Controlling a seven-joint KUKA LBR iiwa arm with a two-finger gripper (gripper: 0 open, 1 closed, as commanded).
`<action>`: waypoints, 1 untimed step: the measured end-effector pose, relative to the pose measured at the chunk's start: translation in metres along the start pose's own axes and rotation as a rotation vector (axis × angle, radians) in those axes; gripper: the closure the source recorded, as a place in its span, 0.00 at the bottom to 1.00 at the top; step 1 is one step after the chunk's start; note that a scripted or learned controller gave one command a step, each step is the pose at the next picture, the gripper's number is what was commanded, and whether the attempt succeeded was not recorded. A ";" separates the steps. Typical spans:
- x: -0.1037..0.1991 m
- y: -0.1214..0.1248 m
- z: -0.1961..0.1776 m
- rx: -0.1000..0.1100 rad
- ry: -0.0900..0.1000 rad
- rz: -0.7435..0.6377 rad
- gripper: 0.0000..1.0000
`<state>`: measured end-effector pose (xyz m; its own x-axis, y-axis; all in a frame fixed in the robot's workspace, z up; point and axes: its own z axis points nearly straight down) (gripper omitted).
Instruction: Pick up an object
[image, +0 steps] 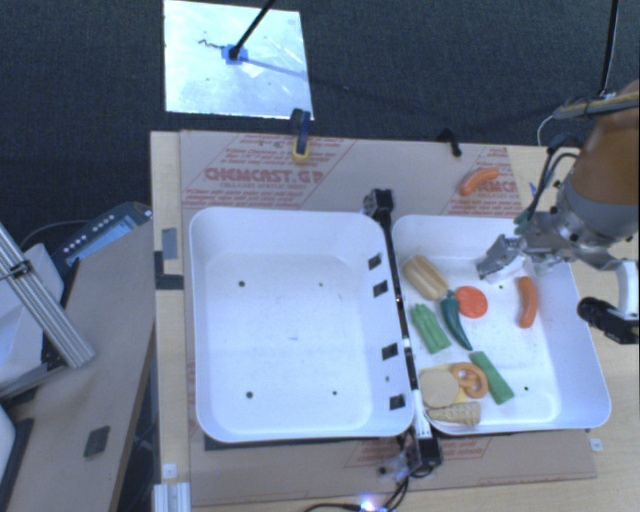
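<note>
**Operator:** I have the gripper (503, 256) hovering over the right bin (580, 330), up near its far edge. I can't tell its opening, and I see nothing in it.

**Observer:** Nearest target?

**Operator:** The orange carrot (526, 301), just beside the gripper. The red tomato (471, 302) touches the dark green pepper (455, 320), close to the carrot.

**Observer:** Risks?

**Operator:** I'd guess the carrot could roll off a finger, or a descent onto the tomato could nudge the pepper and close on nothing.

The grey arm (600, 190) reaches in from the right, tool (500, 258) angled downward.
</note>
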<state>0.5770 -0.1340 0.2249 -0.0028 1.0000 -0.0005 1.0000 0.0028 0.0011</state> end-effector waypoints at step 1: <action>0.008 -0.095 0.146 0.010 0.004 0.006 0.00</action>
<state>0.4822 -0.1267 0.0786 0.0033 1.0000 0.0039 1.0000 -0.0033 -0.0087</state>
